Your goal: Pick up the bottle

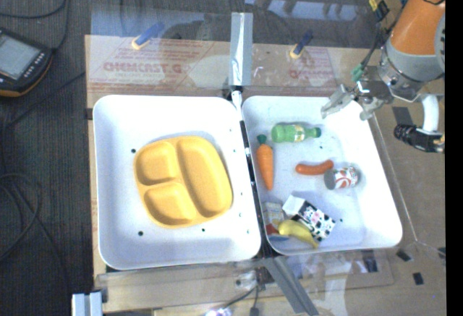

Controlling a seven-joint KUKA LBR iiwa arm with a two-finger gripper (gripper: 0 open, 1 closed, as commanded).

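A yellow divided tray [184, 181] lay in the left bin [116, 235]. In the right bin [380, 224], a carrot [265, 164] sat beside the left wall, with the green bottle [294, 133] on its side just beyond it. Nearer lay a banana [296, 231], a black-and-white carton [314, 218], a sausage [315, 168] and a red-and-white can [341, 177]. The gripper [349, 104] hovered over the far right corner, fingers spread and gripping nothing.
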